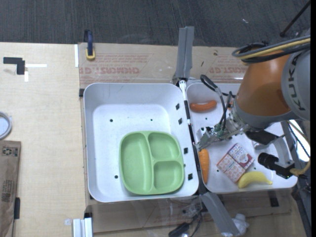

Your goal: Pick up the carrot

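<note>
Against the left wall of the right bin (291,184) lies the carrot (203,164), lengthwise along the divider. It looks stiff, light and smooth, tapering toward the near end, so a grip across its thicker upper half seems safest. Just above it hangs the gripper (206,140); I cannot tell how its jaws stand. Nearby are a sausage (203,105), a snack packet (235,161) and a banana (255,179).

carrot (203,165) R bin, L wall | fingers (206,140) just above | plate (152,162) L bin
</note>
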You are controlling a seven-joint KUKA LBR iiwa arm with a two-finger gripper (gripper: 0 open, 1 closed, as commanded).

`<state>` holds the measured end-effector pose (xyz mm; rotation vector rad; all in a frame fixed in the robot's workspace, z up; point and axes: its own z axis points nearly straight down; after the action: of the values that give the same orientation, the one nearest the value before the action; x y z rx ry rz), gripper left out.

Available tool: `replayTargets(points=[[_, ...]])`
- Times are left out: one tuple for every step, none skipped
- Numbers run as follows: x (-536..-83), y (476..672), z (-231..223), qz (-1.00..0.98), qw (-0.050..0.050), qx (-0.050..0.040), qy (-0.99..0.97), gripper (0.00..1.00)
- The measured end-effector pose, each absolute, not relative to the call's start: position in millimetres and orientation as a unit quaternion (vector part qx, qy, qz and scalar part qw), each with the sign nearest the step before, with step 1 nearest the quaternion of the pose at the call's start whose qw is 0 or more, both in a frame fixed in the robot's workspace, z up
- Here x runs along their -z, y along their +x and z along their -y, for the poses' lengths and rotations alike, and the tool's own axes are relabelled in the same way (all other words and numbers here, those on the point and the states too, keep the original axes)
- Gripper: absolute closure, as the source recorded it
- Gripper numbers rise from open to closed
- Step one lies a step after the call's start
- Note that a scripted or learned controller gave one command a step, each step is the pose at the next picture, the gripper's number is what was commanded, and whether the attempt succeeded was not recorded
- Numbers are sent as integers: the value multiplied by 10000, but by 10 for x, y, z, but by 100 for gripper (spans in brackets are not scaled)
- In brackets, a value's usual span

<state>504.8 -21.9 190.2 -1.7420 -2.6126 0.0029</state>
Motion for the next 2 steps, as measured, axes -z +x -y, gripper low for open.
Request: replayTargets(points=[[-1902,4802,136,8699,17,-10,-4932,0],[-1896,4828,605,6750,8,-22,-7378,0]])
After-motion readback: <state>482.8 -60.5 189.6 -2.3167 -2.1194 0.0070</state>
